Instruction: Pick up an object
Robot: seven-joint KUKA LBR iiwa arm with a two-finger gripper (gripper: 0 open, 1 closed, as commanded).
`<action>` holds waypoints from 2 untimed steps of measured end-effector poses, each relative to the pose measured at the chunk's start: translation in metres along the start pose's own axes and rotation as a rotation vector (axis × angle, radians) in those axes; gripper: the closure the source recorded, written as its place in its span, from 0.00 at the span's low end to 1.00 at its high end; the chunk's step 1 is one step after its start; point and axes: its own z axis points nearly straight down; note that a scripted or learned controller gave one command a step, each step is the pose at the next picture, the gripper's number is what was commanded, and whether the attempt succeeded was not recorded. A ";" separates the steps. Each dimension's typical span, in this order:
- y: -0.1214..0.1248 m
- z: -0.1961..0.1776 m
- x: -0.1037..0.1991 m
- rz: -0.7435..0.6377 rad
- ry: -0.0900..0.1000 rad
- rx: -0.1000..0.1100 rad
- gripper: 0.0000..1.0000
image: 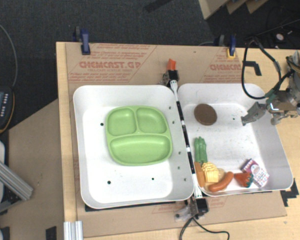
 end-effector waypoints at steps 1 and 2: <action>0.100 0.080 0.032 -0.006 0.000 -0.003 0.00; 0.118 0.173 0.064 -0.003 0.003 0.008 0.00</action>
